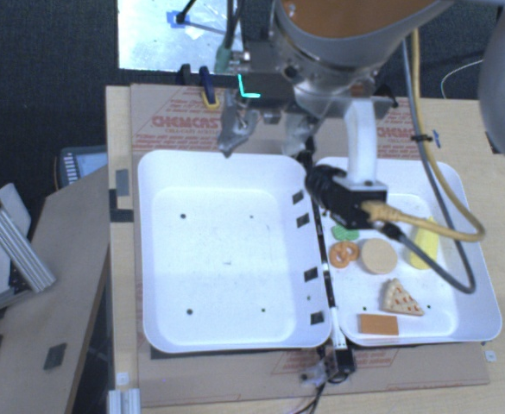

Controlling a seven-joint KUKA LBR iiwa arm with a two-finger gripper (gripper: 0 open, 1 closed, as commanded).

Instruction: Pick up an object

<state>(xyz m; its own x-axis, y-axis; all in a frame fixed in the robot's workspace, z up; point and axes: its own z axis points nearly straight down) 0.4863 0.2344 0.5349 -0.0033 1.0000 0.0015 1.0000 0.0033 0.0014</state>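
Two shallow white bins are seen side by side on the bench, the left bin [217, 248] bare of goods, the right bin [468, 313] strewn with small toy foods. The grey arm [356, 15] is held high over the far rim, and its gripper [235, 132] is seen hanging above the back edge of the left bin, well apart from every item. Whether the pincer is released or clenched cannot be told, as its tip is blurred against the cardboard.

Five or six pieces are counted in the right bin: one pretzel [344, 254], one round cracker [378, 256], one pizza slice [402, 299], one orange wafer [378, 324], one yellow piece [425, 244] and a green scrap [345, 232] half hidden under a black fitting [349, 198]. One yellow cable [438, 197] is looped across that bin.

Trouble is judged likely on two counts. A descent from the present spot would be made onto bare plastic, and nothing would be picked up. A move to the right would be made through the cable and the black fitting, by which the pieces could be knocked or a closely packed pair, pretzel against cracker, pinched together and dropped.
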